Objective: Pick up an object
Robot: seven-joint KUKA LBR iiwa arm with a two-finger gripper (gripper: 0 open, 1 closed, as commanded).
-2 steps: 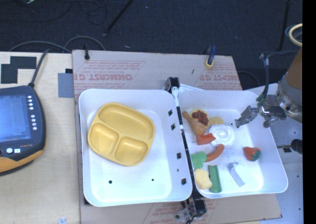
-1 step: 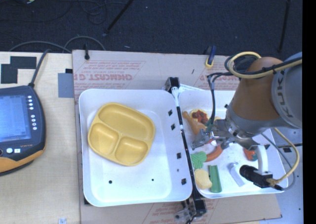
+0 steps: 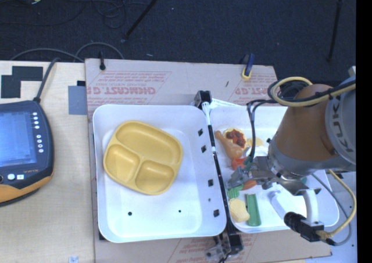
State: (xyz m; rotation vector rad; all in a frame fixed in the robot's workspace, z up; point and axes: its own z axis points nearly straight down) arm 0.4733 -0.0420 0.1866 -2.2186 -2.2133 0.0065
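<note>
Crowded right bin: little open floor, toys bunched against the black divider at its left wall. Near that divider, a pizza-slice toy, long axis slanting away from it toward the bin's near side. Nearer along the divider, a green stick lying lengthwise, a yellow piece beside it. Above these, the gripper; claw state impossible to tell. Left of the divider, a yellow compartment plate in the left bin.

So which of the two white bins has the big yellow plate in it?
The left bin does. The yellow plate, with three sections, lies in its upper half. The right bin holds small toy foods instead, with the arm above them.
</note>
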